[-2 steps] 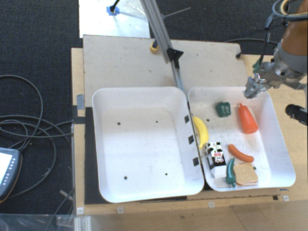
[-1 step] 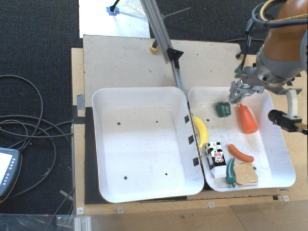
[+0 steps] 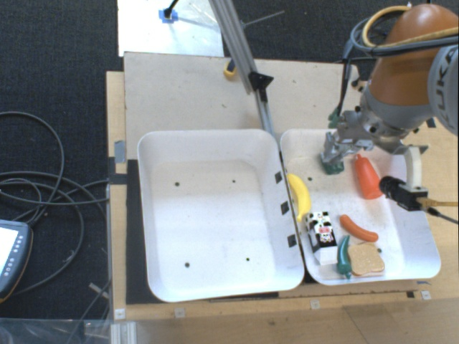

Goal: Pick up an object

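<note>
Gripper (image 3: 332, 165) low over the far left part of the right bin (image 3: 430, 253), by a small green item; finger state cannot be told; nothing seen held; carrot (image 3: 366, 177) just right of it; banana (image 3: 299, 196), sausage (image 3: 358, 228), toast (image 3: 367, 260) nearer; left bin (image 3: 154, 192) alongside.

— What's on the bench (image 3: 179, 84)?
— I see two shallow white bins side by side on it: the left bin (image 3: 154, 156) and the right bin (image 3: 430, 253), touching along their inner rims. Far part bare board.
</note>
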Controlling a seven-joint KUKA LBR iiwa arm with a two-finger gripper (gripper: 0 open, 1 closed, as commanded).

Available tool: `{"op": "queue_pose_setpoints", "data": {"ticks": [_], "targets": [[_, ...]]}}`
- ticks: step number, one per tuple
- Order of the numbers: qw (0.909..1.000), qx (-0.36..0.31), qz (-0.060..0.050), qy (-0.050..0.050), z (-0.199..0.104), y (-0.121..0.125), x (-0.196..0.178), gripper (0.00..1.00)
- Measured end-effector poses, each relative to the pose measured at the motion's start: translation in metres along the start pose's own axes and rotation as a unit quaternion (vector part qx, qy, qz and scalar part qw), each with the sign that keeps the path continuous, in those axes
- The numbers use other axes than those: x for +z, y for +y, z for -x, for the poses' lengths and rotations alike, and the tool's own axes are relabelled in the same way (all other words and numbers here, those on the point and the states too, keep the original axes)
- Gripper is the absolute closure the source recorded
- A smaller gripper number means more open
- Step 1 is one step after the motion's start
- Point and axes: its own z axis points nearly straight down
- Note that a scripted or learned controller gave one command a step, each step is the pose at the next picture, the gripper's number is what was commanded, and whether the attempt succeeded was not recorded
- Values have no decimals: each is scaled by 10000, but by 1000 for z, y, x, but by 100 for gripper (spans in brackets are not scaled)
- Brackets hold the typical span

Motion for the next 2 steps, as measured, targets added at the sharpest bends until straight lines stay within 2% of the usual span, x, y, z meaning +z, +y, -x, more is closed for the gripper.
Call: {"op": "queue_pose_setpoints", "data": {"ticks": [2], "targets": [[10000,-6,-7,4,-100,-36,41,100]]}}
